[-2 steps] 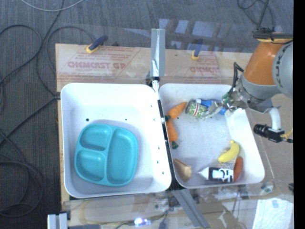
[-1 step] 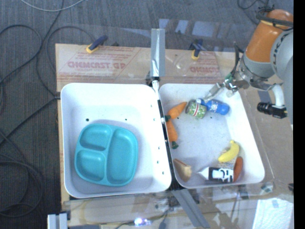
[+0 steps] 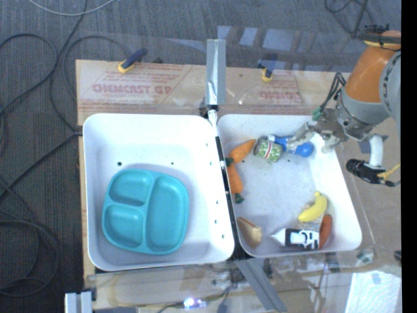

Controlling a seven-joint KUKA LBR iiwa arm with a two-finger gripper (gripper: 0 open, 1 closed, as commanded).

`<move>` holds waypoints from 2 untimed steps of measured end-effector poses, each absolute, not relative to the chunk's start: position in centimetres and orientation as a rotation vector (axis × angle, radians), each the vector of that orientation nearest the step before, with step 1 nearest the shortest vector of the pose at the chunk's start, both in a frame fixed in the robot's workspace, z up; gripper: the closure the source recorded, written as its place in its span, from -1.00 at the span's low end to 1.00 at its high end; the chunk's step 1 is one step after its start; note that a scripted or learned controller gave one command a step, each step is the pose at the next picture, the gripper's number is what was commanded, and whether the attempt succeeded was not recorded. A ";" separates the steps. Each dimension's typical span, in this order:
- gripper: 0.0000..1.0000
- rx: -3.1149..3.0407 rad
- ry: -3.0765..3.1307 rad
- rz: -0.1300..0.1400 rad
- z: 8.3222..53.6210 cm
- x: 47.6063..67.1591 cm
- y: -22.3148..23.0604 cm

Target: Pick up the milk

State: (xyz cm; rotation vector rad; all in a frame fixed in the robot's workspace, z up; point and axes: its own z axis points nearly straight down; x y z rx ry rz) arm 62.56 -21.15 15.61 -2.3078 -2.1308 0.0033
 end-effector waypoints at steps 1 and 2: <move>-1.00 -2.285 -2.152 0.004 13.5 57.8 -16.7; -1.00 -2.258 -2.181 0.003 10.8 55.5 -14.6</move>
